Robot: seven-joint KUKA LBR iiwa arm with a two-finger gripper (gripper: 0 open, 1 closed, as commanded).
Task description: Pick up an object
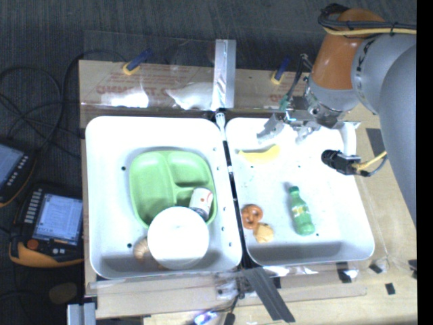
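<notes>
Gripper (284, 128) hangs at the right bin's (352, 246) upper edge, fingers spread, nothing between them, just above the banana (260, 153). Green bottle (300, 212) lies mid-bin. In the left bin, a white bowl (178, 237) half-hides the green tray (166, 178).

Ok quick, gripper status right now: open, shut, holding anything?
Gripper: open, nothing between its fingers, poised at the back of the right bin just above the banana.

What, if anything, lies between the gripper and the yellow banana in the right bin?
Nothing visible. The gripper hangs right above the yellow banana at the right bin's far end; the green plastic bottle lies nearer the front.
</notes>
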